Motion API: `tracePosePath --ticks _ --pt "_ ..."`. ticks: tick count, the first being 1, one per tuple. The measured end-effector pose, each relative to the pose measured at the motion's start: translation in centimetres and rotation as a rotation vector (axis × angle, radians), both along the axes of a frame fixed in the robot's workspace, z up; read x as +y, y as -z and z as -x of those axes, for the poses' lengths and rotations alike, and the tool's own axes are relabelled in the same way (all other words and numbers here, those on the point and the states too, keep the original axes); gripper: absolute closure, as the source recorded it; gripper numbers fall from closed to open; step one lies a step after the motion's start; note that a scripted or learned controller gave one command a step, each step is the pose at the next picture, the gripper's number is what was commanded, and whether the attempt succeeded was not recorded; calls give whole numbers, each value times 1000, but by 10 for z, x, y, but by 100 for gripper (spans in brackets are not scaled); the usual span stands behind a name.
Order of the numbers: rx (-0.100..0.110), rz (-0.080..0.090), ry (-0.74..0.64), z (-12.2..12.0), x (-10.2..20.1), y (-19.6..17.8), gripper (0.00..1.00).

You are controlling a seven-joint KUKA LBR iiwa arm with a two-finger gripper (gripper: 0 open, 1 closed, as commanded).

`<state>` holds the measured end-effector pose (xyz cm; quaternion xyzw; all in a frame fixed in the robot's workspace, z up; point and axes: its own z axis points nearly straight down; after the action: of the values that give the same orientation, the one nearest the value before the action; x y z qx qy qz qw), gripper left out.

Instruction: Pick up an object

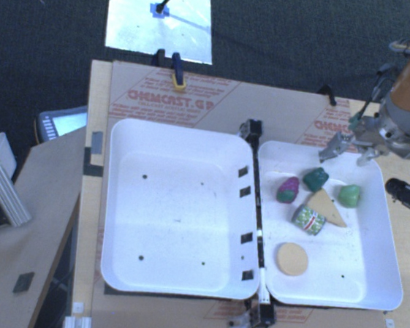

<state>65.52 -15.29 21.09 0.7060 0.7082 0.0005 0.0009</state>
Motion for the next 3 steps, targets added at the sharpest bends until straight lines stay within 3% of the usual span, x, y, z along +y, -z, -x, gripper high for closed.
tracePosePath --ticks 1,2,3 --pt "7 -2 -1 12 14 133 0" --pt "-7 2 -3 -16 0 71 0" --pt "-3 2 3 -9 -56 21 0"
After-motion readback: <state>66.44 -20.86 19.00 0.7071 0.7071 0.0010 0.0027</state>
